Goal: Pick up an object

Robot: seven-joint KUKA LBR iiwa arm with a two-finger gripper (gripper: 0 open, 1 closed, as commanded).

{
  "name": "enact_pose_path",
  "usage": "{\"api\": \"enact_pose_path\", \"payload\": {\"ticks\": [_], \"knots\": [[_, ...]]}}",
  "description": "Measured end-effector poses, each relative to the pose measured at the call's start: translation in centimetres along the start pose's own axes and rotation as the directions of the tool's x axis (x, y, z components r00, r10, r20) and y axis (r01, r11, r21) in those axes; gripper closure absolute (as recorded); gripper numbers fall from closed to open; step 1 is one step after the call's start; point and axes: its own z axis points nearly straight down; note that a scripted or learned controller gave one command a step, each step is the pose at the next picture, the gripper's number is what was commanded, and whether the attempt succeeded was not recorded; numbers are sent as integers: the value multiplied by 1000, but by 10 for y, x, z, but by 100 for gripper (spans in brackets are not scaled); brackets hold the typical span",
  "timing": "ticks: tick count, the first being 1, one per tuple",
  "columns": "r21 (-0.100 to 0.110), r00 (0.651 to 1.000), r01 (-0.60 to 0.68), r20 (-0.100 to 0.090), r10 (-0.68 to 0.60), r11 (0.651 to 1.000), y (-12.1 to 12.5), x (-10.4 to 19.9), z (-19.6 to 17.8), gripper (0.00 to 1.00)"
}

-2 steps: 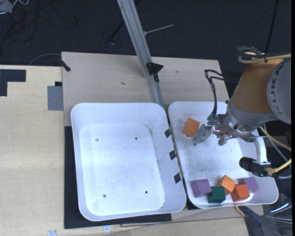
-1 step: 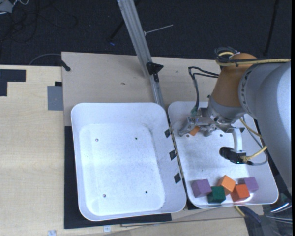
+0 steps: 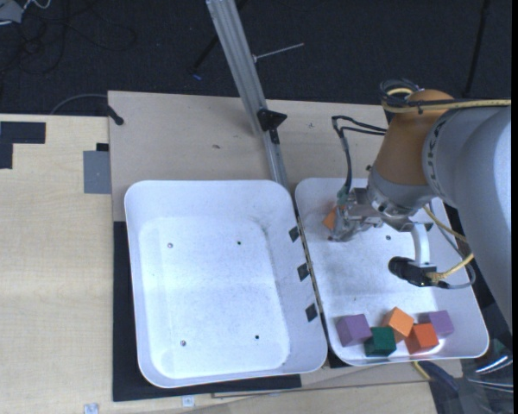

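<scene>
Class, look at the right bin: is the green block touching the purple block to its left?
Touching. The camera view shows the green block pressed against the lower right edge of the purple block, with no white bin floor between them, near the right bin's front rim.

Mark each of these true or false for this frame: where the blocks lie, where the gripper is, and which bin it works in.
1. The gripper is over the right bin. True.
2. A cluster of blocks lies at the near edge of the left bin. False: the purple block, green block, and the orange ones beside them lie in the right bin.
3. An orange block sits right beside the gripper, near the right bin's far left corner. True.
4. The green block is the one nearest the gripper. False: it lies in the near cluster, well apart from the gripper.
5. The arm reaches in from the left side of the view. False: it comes in from the right.
</scene>
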Motion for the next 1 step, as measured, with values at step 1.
{"api": "enact_pose_path", "payload": {"ticks": [1], "knots": [[-5,1000,0,2,0,1000,1,-1,-1,0]]}}
